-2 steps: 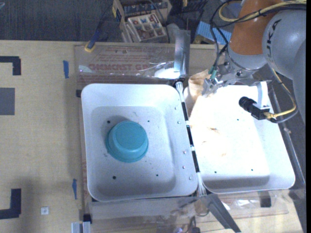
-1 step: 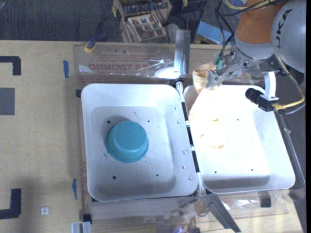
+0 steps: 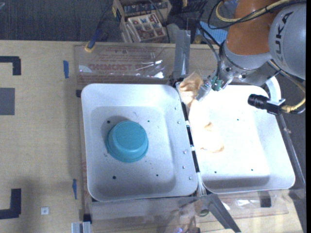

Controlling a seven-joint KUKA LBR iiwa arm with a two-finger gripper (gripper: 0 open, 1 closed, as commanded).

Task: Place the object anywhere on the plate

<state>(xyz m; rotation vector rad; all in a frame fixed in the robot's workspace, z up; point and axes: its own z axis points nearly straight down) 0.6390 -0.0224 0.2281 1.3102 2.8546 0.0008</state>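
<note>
A blue round plate (image 3: pixel 127 141) lies in the left bin (image 3: pixel 97 101), left of its middle. At the back corner where the two bins meet, my gripper (image 3: pixel 200 92) reaches down from the right. It is shut on a tan, crumpled-looking object (image 3: pixel 188 87), which hangs over the rim between the bins. The object's right side is hidden behind the fingers (image 3: pixel 204 89). The plate is well to the front left of the gripper.
In the right bin (image 3: pixel 262 178), two pale orange pieces (image 3: pixel 213 147) lie near its left wall under bright glare. A grey post (image 3: pixel 182 52) stands just behind the bins' shared corner. A clear plastic sheet (image 3: pixel 121 67) lies behind the left bin.
</note>
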